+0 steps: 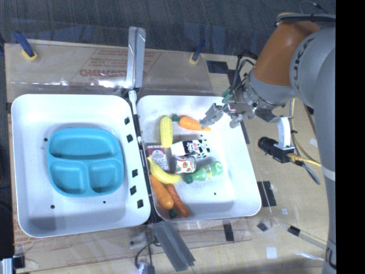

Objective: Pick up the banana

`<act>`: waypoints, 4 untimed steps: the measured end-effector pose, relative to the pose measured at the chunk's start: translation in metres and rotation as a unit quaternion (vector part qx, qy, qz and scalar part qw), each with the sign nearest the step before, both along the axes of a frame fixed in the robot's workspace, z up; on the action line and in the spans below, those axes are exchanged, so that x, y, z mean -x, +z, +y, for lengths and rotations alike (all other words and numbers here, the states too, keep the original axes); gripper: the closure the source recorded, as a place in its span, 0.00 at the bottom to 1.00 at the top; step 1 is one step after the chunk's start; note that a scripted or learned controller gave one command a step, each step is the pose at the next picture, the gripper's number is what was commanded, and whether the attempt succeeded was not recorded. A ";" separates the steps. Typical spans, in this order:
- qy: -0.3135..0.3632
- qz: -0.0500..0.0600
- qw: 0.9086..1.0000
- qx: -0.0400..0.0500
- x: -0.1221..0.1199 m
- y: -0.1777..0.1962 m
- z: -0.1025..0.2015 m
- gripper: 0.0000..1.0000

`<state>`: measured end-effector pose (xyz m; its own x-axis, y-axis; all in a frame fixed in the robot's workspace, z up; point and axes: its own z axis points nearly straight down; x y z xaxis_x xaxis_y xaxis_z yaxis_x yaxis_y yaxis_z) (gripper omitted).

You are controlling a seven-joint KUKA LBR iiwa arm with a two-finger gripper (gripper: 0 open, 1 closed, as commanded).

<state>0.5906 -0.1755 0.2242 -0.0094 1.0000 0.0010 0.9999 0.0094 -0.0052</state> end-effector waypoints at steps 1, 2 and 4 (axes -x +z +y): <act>-0.001 -0.010 1.000 0.003 -0.071 -0.117 0.044 0.00; -0.117 -0.005 0.993 0.003 -0.030 -0.131 0.077 0.00; -0.114 -0.002 0.993 0.002 -0.030 -0.123 0.079 0.00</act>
<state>0.6206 -0.0968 0.1015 0.2180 0.9760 -0.0025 0.9760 -0.2180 -0.0006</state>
